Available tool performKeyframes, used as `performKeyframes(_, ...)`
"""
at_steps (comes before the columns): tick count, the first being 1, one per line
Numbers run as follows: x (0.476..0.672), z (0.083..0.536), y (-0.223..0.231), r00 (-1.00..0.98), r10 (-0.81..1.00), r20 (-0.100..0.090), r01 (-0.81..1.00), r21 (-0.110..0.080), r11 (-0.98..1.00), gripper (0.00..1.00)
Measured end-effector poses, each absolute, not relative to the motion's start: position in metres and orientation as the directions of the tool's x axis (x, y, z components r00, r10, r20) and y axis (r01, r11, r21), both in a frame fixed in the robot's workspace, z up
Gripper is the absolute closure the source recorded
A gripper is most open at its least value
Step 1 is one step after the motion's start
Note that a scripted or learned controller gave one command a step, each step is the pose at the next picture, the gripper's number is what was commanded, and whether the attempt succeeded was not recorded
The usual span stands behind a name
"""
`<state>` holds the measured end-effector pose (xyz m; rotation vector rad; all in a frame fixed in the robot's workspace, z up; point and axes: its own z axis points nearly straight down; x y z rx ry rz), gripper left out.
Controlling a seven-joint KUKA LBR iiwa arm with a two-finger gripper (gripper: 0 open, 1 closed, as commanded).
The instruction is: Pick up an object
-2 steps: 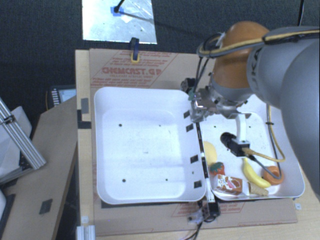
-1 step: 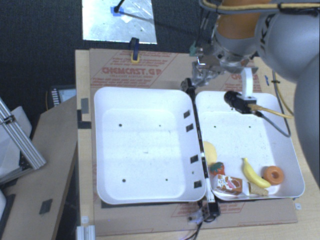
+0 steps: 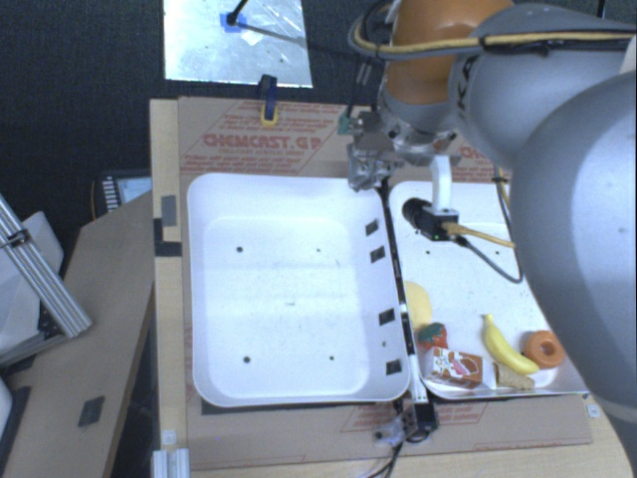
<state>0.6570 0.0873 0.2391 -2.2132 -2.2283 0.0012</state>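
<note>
The things to be picked lie clustered in the right bin toward its 6 o'clock edge: a yellow banana, curved and lying with its tip toward 12 o'clock; an orange ring-shaped piece just beside it at 3 o'clock; a pale yellow rounded item against the divider between the bins; a small red-and-green piece just below that; and a flat red-and-white packet at the bin's near edge. The gripper hangs at the 12 o'clock end of the divider, over the far right corner of the left bin, well apart from the cluster (its dark body is seen from above, so whether it is spread or pressed together cannot be told), and nothing shows between its tips.
</note>
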Motion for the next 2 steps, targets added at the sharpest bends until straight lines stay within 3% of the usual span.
performKeyframes(1, 0.63, 0.221, 0.003, 0.006, 1.0, -0.002, 1.0, -0.003, -0.006, 1.0)
performKeyframes(2, 0.606, 0.182, 0.065, -0.008, 1.0, 0.002, 1.0, -0.004, 0.008, 1.0)
